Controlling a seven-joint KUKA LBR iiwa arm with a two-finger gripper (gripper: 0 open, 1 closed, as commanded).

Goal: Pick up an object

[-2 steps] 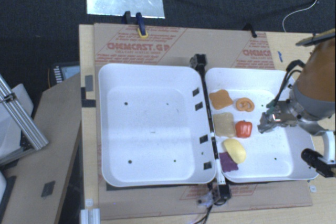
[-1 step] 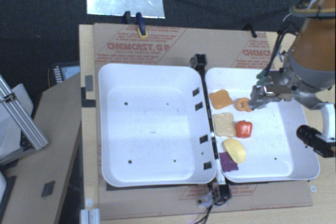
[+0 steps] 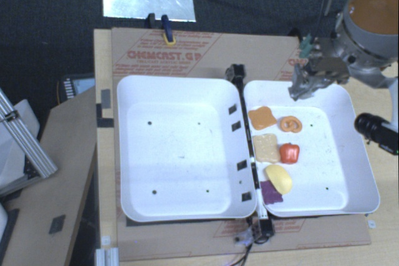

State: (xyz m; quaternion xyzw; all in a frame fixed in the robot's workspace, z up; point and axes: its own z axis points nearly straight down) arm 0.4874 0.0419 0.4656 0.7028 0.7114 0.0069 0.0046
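So, my gripper (image 3: 302, 93) hangs over the far edge of the right bin (image 3: 355, 152), w/ nothing seen between the fingers; can't tell if they're spread or pressed together. Toy food sits in that bin's left part, apart from me: orange cheese-like slice (image 3: 262, 117) nearest, pretzel (image 3: 290, 124) just beside it to the right, bread slice (image 3: 267, 147) below, red pepper (image 3: 289, 152) touching the bread's right side. Lemon (image 3: 279, 178) lies nearer the front, partly over a purple piece (image 3: 270, 193) by the divider. Left bin (image 3: 181, 146) sits alongside.
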